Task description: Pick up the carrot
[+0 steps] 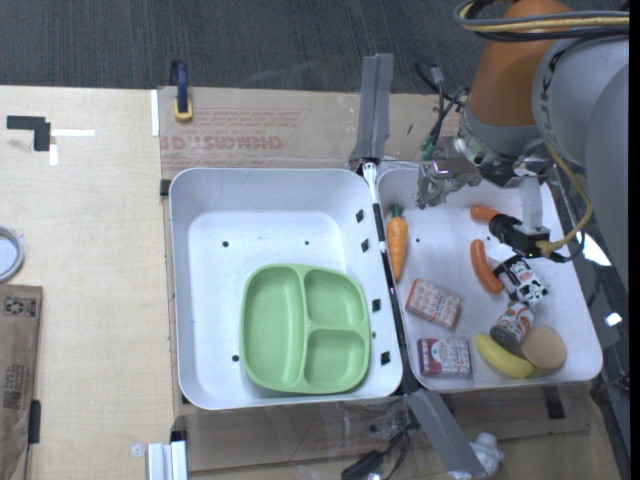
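Nearest the lens, at the lower edge, black-and-grey clamp hardware (pixel 440 438) sits below the junction of the two bins. By size: the bench (pixel 80 298) carries the left bin (pixel 200 208), which holds a green divided plate (pixel 305 328); the right bin (pixel 575 308) holds the clutter. The arm (pixel 560 78) hangs over that bin's far end, its end effector (pixel 440 183) poised above the far left corner; whether it stands wide or narrow cannot be told. The carrot (pixel 397 241) lies lengthwise along the right bin's left wall, green top toward the far end, just below the end effector and untouched. Smaller items, well apart from it: two small cartons (pixel 434 303), a banana (pixel 502 357), an egg-like object (pixel 544 348), a sausage (pixel 485 266). Judgement: descend over the carrot's thick upper half and close across its width; the adjacent wall leaves little clearance on that side.
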